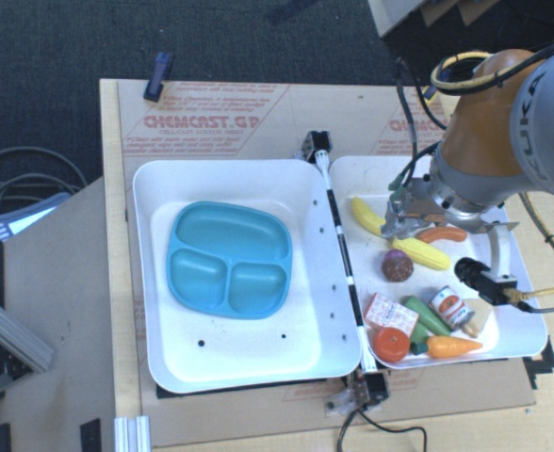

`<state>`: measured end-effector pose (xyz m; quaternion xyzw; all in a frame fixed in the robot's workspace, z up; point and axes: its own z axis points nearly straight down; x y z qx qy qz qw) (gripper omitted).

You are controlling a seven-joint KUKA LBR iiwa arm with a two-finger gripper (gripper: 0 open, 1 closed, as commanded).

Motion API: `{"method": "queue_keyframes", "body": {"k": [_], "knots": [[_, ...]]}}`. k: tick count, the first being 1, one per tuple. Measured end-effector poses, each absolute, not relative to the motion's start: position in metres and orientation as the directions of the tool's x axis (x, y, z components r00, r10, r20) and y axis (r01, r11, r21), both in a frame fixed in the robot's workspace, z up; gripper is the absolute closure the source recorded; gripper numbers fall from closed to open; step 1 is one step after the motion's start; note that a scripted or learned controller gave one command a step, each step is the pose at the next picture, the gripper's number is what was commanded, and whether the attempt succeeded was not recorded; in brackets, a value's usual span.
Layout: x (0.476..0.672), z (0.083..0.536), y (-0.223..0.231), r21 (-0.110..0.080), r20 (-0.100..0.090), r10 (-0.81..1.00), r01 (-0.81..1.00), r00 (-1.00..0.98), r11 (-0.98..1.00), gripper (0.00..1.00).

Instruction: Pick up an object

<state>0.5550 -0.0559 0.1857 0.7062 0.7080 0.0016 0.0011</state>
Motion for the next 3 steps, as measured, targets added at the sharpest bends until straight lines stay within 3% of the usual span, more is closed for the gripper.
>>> {"method": "queue_keyframes", "body": {"k": [1, 2, 3], "knots": [[0.554, 0.185, -0.057, 0.0, 0.0, 1.0, 1.0, 0.0, 0.0, 0.0], [0.565, 0.12, -0.096, -0.003, 0.0, 1.0, 1.0, 0.001, -0.001, 0.0], [0.55, 0.091, -0.095, 0.013, -0.005, 1.0, 1.0, 0.002, -0.002, 0.0]]}}
